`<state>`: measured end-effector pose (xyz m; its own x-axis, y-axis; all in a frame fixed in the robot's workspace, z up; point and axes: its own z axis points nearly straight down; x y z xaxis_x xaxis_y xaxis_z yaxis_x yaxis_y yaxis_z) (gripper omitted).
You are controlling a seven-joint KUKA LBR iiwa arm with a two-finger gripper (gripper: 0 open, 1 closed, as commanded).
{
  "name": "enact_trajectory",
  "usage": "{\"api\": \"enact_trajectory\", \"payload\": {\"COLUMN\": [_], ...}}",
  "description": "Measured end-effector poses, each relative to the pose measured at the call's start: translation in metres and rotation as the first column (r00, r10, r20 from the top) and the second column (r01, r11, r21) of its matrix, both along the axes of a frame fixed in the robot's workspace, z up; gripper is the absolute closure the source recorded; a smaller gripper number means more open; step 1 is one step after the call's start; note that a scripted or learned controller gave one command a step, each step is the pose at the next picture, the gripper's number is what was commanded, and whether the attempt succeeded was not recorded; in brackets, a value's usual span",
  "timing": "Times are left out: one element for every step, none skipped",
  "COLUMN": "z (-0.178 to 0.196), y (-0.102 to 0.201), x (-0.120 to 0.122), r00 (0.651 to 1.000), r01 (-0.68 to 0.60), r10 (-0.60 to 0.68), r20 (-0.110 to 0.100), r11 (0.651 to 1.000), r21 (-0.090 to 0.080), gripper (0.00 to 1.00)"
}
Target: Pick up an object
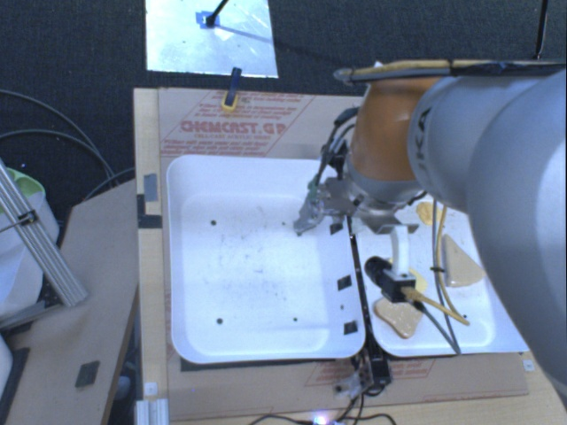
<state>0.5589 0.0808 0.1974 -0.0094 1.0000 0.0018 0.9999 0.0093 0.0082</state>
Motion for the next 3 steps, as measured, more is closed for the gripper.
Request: {"api": "enact_trajectory", "payload": {"z": [-0.107, -0.11, -0.088], "y": [0.042, 0.11, 0.118], "x": [0.013, -0.058, 0.035], "r00": [1.0, 1.0, 1.0], "r01": [0.002, -0.002, 0.004], "r10": [-0.002, 0.002, -0.004], "r20": [-0.014, -0.015, 0.002], "r11": [1.0, 1.0, 1.0], "r21": [-0.001, 0.001, 0.0], "gripper": [0.0, 0.0, 0.0]}}
